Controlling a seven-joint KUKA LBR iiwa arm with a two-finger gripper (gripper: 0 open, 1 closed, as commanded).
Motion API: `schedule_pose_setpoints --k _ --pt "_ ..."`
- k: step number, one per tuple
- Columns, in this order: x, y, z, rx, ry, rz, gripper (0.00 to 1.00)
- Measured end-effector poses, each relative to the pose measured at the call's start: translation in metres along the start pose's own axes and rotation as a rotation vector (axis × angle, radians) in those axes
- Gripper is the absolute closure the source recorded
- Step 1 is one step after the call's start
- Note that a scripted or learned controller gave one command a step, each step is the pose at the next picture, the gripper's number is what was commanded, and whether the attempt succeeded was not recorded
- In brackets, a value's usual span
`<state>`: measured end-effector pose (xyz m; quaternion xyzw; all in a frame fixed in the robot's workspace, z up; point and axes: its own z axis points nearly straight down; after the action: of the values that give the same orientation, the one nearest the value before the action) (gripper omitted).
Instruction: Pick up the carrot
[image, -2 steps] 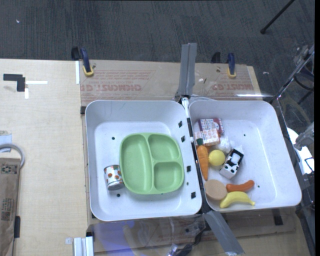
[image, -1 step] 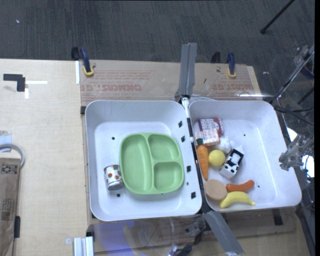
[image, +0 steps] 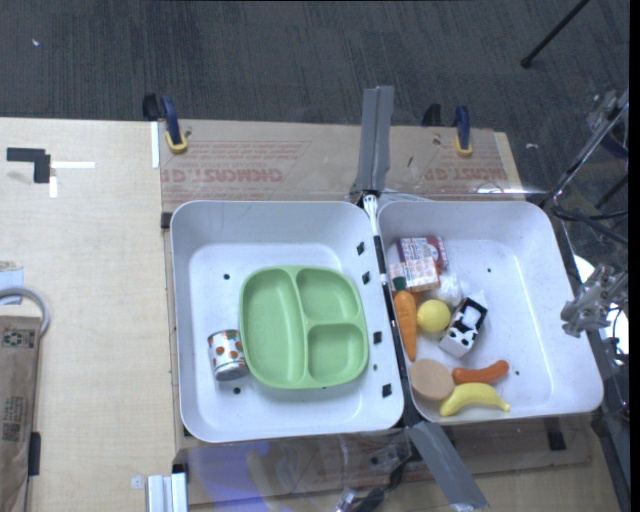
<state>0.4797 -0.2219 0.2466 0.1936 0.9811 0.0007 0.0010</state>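
The carrot (image: 405, 323) is orange with a small green top. It lies lengthwise in the right bin (image: 530, 250), close along that bin's left wall, with its green end toward the back. A yellow ball (image: 433, 316) rests just to its right, and a tan round disc (image: 432, 380) sits at its near tip. Nothing covers the carrot.
The right bin also holds a pink packet (image: 417, 262), a black-and-white cow block (image: 463, 328), an orange-red sausage shape (image: 481, 372) and a banana (image: 473, 401). The left bin (image: 190, 300) holds a green divided plate (image: 303, 326) and a spotted can (image: 228, 355). Grey metal hardware (image: 587, 305) stands at the right bin's rim.
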Motion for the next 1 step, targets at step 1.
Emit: schedule_pose_setpoints --k 1 --pt "-0.0013 0.0004 -0.0090 -0.001 -0.002 0.002 1.00"
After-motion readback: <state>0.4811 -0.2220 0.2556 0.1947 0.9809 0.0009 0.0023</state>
